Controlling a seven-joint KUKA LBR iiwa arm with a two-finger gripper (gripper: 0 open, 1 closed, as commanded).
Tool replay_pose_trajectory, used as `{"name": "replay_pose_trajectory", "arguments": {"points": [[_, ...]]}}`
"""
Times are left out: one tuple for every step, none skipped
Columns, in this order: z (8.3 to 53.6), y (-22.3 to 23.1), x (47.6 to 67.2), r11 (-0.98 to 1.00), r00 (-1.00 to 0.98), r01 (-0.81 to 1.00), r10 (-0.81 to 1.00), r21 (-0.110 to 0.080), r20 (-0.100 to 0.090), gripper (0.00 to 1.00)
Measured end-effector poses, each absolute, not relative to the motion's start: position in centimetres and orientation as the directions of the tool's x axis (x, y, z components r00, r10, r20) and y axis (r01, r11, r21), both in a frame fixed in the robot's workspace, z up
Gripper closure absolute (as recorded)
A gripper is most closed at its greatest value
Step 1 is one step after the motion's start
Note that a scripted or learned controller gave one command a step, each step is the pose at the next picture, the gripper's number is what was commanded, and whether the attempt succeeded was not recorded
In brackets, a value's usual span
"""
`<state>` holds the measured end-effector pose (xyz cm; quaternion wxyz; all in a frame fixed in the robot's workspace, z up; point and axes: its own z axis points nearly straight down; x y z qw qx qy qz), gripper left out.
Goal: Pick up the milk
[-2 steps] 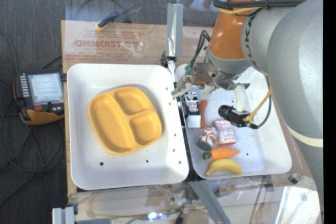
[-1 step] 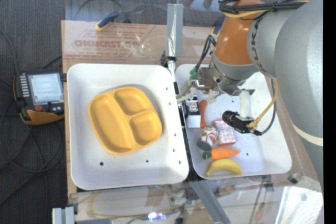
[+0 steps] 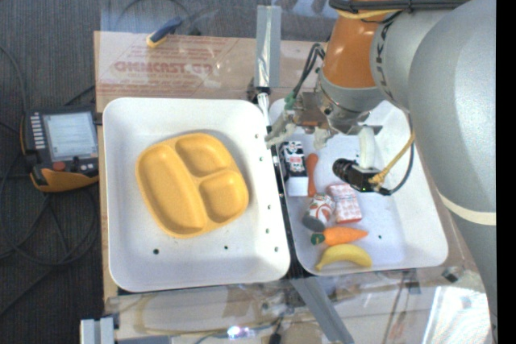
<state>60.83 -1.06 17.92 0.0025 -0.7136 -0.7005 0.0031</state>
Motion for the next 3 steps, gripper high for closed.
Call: {"name": "replay_pose_trajectory", "arguments": {"points": [[18.4, 1.1, 63.4, 0.039, -0.039, 0.999, 0.999, -0.006, -0.005, 0.0], [18.0, -5.2, 57.3, -0.068, 0.068, 0.998, 0.998, -0.007, -0.004, 0.0], [17.9, 0.2, 52.3, -0.124, 0.124, 0.992, 0.992, -0.009, -0.002, 0.0]]}}
